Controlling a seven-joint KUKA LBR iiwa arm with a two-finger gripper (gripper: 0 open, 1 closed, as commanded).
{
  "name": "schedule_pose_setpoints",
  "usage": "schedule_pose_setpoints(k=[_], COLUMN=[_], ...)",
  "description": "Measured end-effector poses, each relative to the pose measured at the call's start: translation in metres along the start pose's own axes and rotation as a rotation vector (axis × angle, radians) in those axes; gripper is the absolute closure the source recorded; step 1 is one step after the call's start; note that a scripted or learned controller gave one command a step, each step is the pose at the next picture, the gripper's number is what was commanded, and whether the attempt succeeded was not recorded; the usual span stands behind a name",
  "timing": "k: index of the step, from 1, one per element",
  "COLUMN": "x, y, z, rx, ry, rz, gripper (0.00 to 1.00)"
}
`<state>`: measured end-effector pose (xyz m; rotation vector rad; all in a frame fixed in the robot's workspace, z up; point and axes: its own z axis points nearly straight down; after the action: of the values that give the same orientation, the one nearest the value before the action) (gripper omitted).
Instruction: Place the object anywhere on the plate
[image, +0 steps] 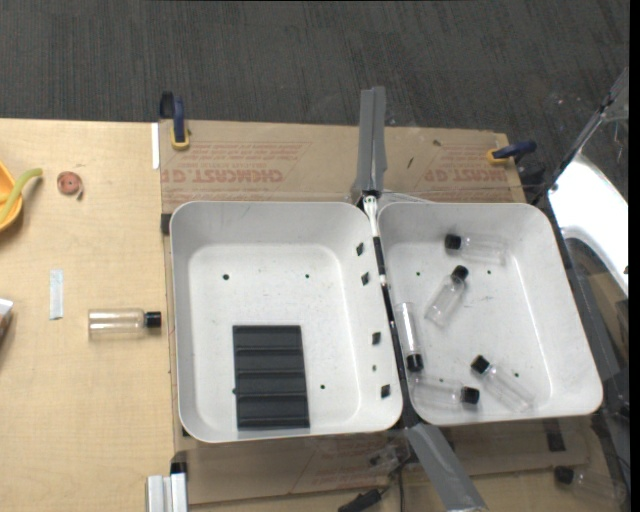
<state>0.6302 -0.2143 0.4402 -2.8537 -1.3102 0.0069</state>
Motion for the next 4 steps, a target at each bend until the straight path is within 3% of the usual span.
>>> schedule_pose_setpoints(k=[1, 2, 3, 4], x=[0.043, 0.002, 0.036, 0.006], y=[-0.002, 0.01, -0.004, 0.019], z=[0.0, 0.001, 0.001, 0.0], rx=[-0.001, 0.001, 0.001, 0.0], ry=[0.0, 0.0, 0.0, 0.001], rz=[0.106, 0.191, 0.378, 0.539], gripper=[0.0, 0.0, 0.0, 0.0])
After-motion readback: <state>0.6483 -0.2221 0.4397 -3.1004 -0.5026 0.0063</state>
